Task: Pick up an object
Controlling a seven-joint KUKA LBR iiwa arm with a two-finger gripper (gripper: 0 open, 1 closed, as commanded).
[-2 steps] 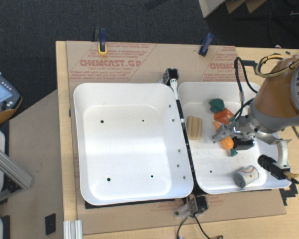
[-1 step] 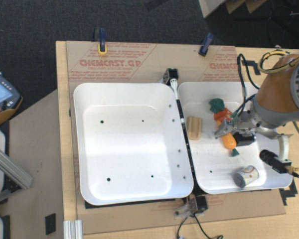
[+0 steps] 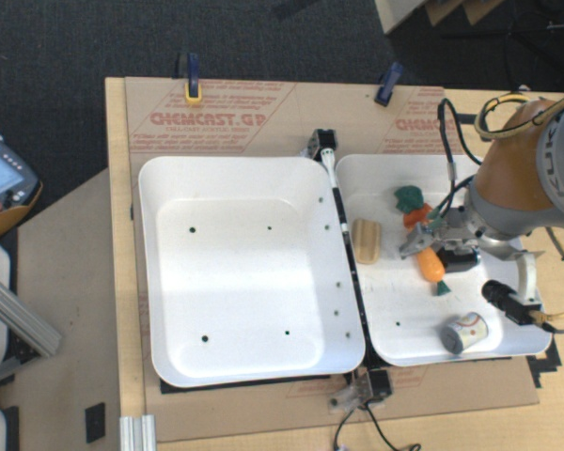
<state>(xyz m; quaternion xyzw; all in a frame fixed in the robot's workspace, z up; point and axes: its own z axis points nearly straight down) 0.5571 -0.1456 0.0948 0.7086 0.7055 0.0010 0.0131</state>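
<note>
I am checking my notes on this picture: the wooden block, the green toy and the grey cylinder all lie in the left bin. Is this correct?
Not quite: the bin is wrong. The camera view shows the wooden block, the green toy and the grey cylinder all lying in the right bin, where the gripper is.

Right bin [image 3: 385, 341] holds tan block [image 3: 366, 241], green piece [image 3: 409, 196], orange carrot-like piece [image 3: 431, 266], grey cylinder [image 3: 464, 333].

Left bin [image 3: 169, 280] lies open; arm [image 3: 522, 181] and scattered objects crowd right bin [image 3: 395, 341].
</note>
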